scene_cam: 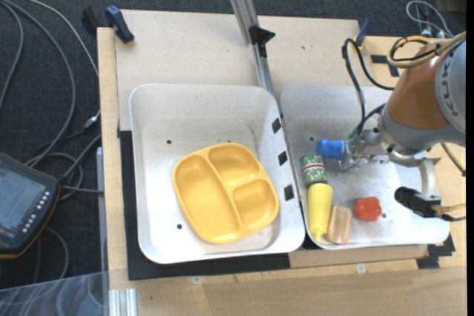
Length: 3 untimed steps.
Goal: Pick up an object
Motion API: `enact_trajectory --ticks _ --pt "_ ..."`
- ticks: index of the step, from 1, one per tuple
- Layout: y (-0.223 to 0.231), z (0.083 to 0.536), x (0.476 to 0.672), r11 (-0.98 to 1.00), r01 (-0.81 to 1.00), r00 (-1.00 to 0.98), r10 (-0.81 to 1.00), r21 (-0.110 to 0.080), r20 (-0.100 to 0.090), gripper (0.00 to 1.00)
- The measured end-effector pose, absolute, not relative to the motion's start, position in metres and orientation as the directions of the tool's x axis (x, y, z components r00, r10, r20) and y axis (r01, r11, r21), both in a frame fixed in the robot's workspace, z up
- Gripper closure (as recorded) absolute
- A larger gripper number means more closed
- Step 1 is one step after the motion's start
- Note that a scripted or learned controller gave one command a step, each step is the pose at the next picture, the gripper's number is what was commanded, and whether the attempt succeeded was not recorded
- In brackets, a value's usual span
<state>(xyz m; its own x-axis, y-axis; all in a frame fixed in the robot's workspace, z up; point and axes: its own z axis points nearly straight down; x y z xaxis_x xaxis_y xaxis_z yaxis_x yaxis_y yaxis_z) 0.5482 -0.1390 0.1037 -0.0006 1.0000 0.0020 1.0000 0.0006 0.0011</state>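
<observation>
My gripper [348,155]: right of frame centre, over the right bin [415,233], reached in from the right. Whether it is parted or closed I cannot tell; metal and cable muddle the view there.

Blue object [331,148]: just left of my gripper, touching or nearly so. Nearest candidate. I cannot tell whether it sits inside my grasp or just beside it, so I claim no hold. No clear long axis.

Green-banded can [313,169]: below and left of the blue object, lying roughly upright in the frame.

Yellow bottle [320,208]: directly below the can, long axis running up and down the frame, along the bin's left wall.

Tan block [339,224]: just right of the bottle's lower end.

Red object [367,209]: lower right of my gripper, apart from the rest.

Left bin [148,129]: holds a yellow divided plate [225,192], well apart from me.

Judgement: the pick turns on the blue object, lying to frame left of my gripper, close by.
</observation>
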Motion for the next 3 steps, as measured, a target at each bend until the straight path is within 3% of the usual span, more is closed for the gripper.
enact_trajectory --ticks 2,3 --pt "-0.140 0.229 0.548 0.002 1.000 -0.002 1.000 0.009 -0.002 1.00" --pt "-0.139 0.232 0.549 0.001 1.000 -0.001 1.000 0.003 0.000 1.00"
